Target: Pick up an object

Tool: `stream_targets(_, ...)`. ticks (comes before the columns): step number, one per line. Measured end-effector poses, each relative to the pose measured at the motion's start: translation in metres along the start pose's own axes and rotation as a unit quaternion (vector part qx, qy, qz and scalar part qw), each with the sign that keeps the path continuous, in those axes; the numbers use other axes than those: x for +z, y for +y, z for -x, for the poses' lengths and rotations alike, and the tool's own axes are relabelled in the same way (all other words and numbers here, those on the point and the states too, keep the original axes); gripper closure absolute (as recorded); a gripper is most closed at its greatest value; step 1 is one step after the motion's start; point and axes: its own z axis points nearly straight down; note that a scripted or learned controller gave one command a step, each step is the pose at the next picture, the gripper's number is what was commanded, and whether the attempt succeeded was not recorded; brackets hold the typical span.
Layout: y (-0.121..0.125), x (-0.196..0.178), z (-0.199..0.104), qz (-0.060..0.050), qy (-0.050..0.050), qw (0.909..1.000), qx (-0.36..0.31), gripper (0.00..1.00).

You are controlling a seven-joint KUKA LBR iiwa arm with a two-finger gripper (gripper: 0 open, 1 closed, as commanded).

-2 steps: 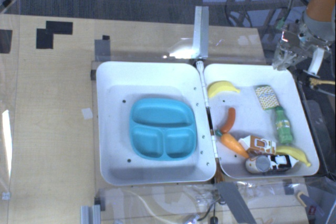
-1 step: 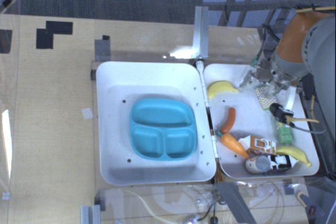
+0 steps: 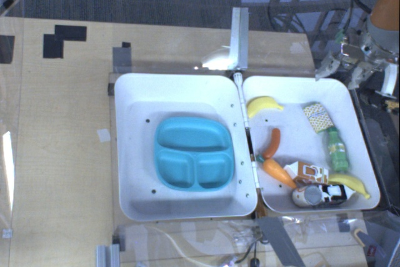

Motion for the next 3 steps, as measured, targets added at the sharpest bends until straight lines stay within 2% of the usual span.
stream_targets(1,-0.018,0.127,0.0,0.0,0.0,0.9997,-0.023,0.0)
stream_targets(2,-0.016,0.115,-0.002,0.002,0.0,0.9997,-0.026,1.0)
stream_targets(3,-0.012,0.128,-0.042,-0.001,0.001,0.9999,-0.017,1.0)
